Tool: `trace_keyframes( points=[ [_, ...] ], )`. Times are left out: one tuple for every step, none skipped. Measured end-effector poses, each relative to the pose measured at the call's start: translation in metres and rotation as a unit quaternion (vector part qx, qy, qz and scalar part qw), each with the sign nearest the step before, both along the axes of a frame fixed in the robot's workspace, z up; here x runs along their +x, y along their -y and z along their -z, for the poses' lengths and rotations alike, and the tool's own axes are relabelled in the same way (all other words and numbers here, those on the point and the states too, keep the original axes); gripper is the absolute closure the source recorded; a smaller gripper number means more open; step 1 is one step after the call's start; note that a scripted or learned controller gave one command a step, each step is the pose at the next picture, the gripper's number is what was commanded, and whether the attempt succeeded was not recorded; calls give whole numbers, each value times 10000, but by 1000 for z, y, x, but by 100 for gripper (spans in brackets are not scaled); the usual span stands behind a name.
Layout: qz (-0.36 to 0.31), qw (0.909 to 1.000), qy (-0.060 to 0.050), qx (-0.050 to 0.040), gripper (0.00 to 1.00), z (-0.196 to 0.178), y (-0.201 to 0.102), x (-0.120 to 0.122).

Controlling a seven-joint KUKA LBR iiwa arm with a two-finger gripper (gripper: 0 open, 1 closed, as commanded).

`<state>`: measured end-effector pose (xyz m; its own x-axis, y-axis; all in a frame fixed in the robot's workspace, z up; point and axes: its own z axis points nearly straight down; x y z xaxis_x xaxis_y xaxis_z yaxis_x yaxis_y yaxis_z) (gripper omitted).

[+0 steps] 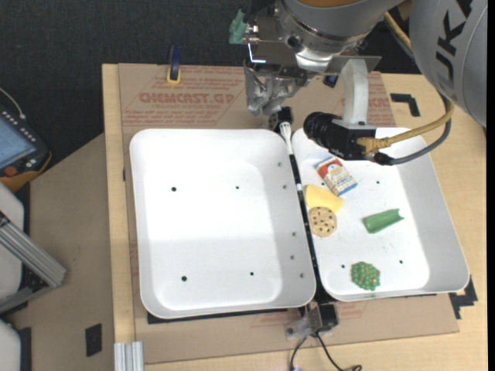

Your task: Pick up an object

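Right bin (433, 230): five small objects, none lifted.
Red-and-white carton (337, 176) near the bin's top left; yellow wedge (322, 199) just below it, touching a round cookie (322, 222); green strip (382, 220) mid-bin; green knobbly ball (365, 275) near the front edge. Gripper (267, 103) hangs above the bins' far rim, over the cardboard sheet (193, 91); its grip state cannot be told, and nothing is seen in it. Left bin (155, 207) alongside.

The right bin (433, 207) holds 5 things: a small red-and-white carton (338, 176), a yellow wedge (322, 199), a speckled cookie (322, 222), a green strip (382, 220), and a green knobbly ball (365, 275).
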<state>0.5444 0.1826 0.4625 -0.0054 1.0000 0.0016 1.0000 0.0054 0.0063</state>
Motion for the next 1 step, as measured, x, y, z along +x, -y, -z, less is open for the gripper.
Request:
trace_keyframes(
  points=[
    [6,10000,-8,1,100,-11,-45,49]
  ],
)
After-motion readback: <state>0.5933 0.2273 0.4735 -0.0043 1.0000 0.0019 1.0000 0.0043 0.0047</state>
